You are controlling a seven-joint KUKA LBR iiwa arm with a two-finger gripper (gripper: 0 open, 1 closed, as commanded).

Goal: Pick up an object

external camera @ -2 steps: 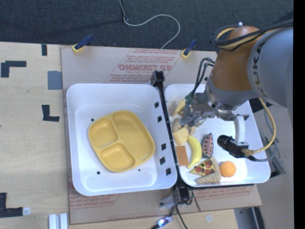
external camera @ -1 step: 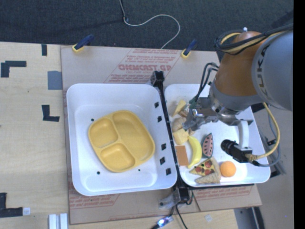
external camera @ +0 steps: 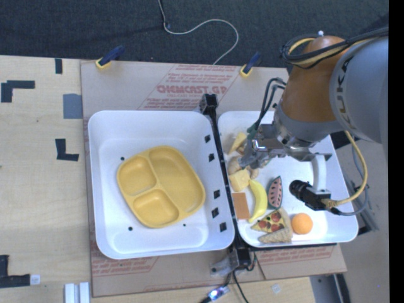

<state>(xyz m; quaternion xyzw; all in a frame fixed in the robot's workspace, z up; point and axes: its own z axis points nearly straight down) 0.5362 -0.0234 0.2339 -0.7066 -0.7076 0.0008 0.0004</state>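
Toy food crowds the right bin (external camera: pixel 344 235) — banana (external camera: pixel 257 199), watermelon slice (external camera: pixel 275 192), orange (external camera: pixel 302 223). With the jaws (external camera: pixel 257 151) low over its upper-left pieces, grip state unclear, tight packing risks a nudge or double grab.

The arm (external camera: pixel 353 74) is bulky and rounded, its grey shell bearing black lettering, with a glossy orange band (external camera: pixel 309 74) above the wrist; black cables (external camera: pixel 297 46) loop over it, and a yellow cable (external camera: pixel 353 191) trails at five o'clock
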